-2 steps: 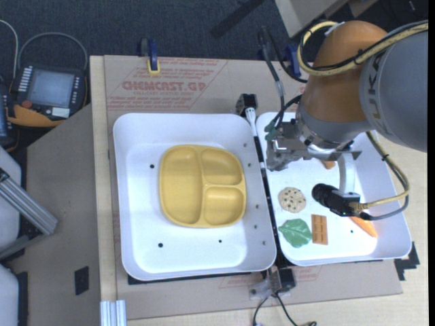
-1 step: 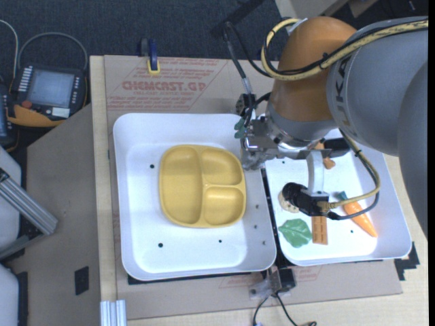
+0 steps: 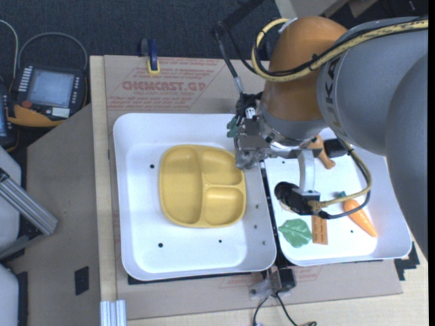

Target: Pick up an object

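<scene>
The big grey arm with the orange band (image 3: 306, 53) reaches over the wall between the two white bins. Its gripper (image 3: 246, 156) hangs just above the right edge of the yellow plastic divided plate (image 3: 201, 185) in the left bin (image 3: 136, 202). I cannot tell how that gripper is set. An orange toy carrot (image 3: 358, 217), a green leaf-shaped toy (image 3: 296, 231) and a small brown stick (image 3: 319, 230) lie in the right bin (image 3: 380, 243).

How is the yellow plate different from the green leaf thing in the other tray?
The yellow plate is far larger than the green leaf. The plate is a pale yellow dish split into three compartments; the leaf is a flat dark green piece with a jagged edge. The plate lies alone in the left tray, while the leaf shares the right tray with a carrot and other small items. Both look like plastic toys lying flat.
</scene>
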### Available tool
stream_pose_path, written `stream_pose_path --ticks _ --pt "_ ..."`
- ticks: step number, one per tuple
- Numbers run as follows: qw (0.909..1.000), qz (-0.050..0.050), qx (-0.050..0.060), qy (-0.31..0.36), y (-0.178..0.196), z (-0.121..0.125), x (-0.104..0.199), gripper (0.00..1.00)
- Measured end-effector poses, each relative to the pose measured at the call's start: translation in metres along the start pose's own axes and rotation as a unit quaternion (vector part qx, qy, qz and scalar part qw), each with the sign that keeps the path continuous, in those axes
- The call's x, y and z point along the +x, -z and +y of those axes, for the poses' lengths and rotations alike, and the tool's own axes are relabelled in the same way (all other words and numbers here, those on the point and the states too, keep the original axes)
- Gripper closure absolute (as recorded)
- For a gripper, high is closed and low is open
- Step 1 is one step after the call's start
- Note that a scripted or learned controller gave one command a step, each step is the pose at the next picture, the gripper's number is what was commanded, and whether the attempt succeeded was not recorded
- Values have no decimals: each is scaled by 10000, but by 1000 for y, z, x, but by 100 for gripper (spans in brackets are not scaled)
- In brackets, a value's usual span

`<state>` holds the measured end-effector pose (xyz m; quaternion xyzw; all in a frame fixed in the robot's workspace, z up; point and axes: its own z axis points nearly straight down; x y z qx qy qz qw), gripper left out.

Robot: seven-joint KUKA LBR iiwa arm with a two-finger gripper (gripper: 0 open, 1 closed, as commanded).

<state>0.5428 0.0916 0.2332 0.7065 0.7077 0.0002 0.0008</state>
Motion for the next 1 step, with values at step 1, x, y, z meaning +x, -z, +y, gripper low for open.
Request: stream_pose_path --ticks 1 --pt "10000 0 1 -3 0 0 0 0"
